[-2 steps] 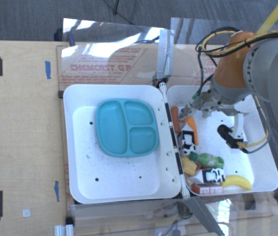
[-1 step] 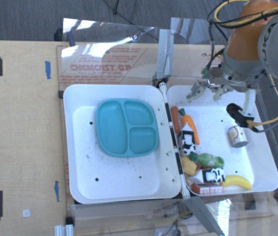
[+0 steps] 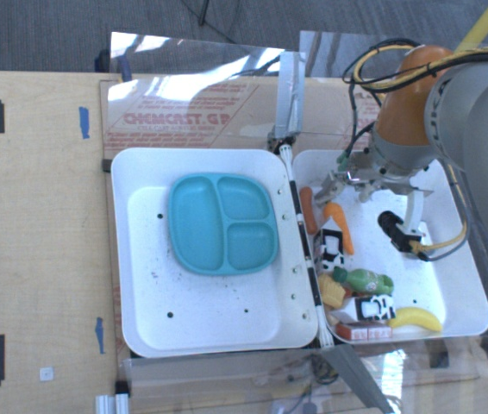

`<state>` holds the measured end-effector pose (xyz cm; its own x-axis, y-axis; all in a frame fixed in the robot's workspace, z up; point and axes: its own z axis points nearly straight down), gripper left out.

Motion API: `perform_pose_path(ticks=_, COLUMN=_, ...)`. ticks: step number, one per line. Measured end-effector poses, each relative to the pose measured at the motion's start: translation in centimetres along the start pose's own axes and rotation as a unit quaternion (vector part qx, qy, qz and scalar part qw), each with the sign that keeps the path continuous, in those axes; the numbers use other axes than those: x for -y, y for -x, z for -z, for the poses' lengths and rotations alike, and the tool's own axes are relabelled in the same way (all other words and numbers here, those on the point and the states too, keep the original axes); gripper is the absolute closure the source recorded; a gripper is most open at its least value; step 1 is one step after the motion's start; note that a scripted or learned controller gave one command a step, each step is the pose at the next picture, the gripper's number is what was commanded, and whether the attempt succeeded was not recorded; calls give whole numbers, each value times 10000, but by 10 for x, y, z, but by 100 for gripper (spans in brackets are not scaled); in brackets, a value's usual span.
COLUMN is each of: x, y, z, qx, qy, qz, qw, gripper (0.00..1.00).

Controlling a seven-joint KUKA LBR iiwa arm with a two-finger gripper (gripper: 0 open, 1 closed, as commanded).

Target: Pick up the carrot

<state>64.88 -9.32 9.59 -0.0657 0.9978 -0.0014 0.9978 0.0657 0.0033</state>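
The carrot (image 3: 340,225) is orange and lies slanted in the left part of the right bin (image 3: 466,293), its upper end pointing to the back. My gripper (image 3: 347,191) hangs just above and behind that upper end, under the grey wrist with the orange band. It stands open, and nothing shows between its fingers. One finger (image 3: 327,186) sits left of the carrot's tip; the other is to the right.
Close to the carrot lie a reddish sausage (image 3: 307,210), a black-and-white cow toy (image 3: 330,247), a green vegetable (image 3: 365,280), yellow corn (image 3: 334,296) and a banana (image 3: 416,319). A teal divided plate (image 3: 223,222) sits in the left bin (image 3: 132,266). A black cable part (image 3: 395,229) hangs right of the carrot.
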Motion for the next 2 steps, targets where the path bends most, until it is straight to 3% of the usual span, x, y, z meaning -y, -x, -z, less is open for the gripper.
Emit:
perform_pose_path(ticks=1, x=-1, y=0, z=10, qx=5, qy=13, qz=-3, qw=10000, gripper=100)
perform_pose_path(ticks=2, x=56, y=-63, z=89, qx=-10, qy=-33, qz=-880, qw=9961, gripper=100)
